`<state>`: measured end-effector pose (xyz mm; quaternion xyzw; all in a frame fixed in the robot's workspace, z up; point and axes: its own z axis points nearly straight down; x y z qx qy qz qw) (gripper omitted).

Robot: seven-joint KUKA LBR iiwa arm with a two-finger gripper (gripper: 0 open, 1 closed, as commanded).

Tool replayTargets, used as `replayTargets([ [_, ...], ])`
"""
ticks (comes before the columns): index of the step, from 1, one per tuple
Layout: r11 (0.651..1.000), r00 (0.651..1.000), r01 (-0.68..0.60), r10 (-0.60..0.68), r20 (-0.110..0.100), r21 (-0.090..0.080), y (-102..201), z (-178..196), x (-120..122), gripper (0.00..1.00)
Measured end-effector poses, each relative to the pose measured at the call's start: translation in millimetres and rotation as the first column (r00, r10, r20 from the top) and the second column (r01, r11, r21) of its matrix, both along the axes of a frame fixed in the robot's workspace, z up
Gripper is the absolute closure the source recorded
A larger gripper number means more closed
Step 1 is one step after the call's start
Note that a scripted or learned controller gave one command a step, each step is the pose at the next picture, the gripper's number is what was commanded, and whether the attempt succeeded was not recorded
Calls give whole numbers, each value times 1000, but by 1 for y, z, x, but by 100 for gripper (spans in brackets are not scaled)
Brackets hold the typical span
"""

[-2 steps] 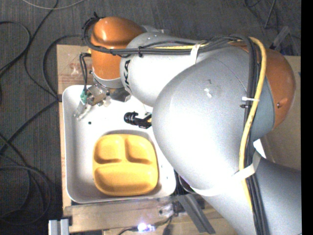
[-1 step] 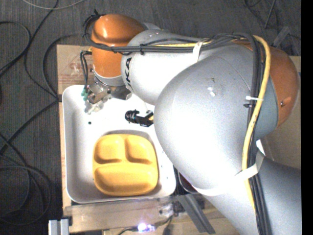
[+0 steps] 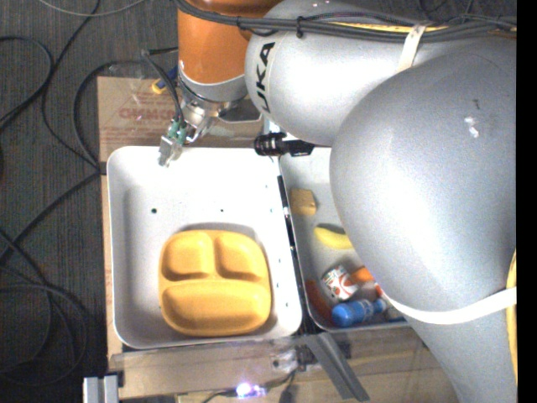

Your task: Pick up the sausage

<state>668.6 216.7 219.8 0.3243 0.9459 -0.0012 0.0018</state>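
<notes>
White walls bound the left bin [image 3: 117, 225], where a yellow divided tray [image 3: 216, 281] leaves open floor toward the far rim. The pincer [image 3: 171, 147] hangs over that rim's corner, its opening impossible to judge. The reddish sausage [image 3: 316, 295] lies in the crowded right bin [image 3: 304, 168].

The arm [image 3: 403, 124] wears a smooth grey shell with a soft satin sheen — painted metal or hard plastic, hard to say which — and its orange band [image 3: 220, 32] looks equally smooth and slightly glossy. The left bin [image 3: 134, 225] and right bin [image 3: 304, 175] are white plastic, smooth, with a dull gloss. In the left bin lies a yellow divided tray [image 3: 216, 281] of matt plastic, its edges rounded. A brown sheet of cardboard [image 3: 126, 116] under the bins looks flat and matt. Around it the floor [image 3: 50, 74] is dark and finely ribbed — like carpet.
</notes>
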Motion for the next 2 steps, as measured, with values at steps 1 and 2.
replayTargets([
  [1, 970, 970, -242, 242, -3, 2, 14, -7, -44, 100],
  [2, 918, 918, -396, 396, -4, 4, -18, -49, -128, 100],
])
